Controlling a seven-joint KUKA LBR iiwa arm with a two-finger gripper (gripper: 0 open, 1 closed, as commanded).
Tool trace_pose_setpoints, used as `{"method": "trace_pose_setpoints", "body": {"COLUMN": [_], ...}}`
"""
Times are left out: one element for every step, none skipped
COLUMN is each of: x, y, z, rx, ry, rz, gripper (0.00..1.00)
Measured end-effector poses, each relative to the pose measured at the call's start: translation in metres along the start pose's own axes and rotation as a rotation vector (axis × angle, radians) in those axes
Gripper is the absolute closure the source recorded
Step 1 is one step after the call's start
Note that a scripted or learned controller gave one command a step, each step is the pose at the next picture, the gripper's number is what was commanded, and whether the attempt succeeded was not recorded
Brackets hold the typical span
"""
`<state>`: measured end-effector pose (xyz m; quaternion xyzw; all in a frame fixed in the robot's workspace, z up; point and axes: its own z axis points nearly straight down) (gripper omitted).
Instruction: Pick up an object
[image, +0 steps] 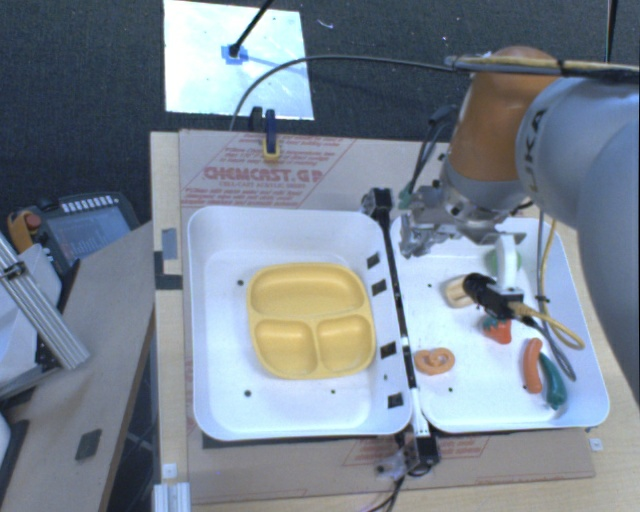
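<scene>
Bench, two white bins; gripper (418, 243) hangs over right bin's (592, 400) far-left corner; finger state we cannot tell. Nothing lifted; carrot (533, 366) untouched near its right edge.

Grey arm (585, 130) reaching from right, orange-banded wrist bent down, jaws indistinct

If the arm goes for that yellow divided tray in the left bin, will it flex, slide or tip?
The yellow divided tray looks like thin moulded plastic, so probably light and fairly stiff. It lies flat on the smooth floor of the left bin, so a push would likely slide it. Its low rim offers little to pinch, so it may slip.
</scene>
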<state>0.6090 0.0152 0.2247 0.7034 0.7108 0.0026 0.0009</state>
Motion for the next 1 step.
{"method": "trace_pose_setpoints", "body": {"x": [0.0433], "y": [0.0156], "z": [0.0065], "rx": [0.002], "ry": [-0.001], "rz": [0.002], "gripper": [1.00]}}
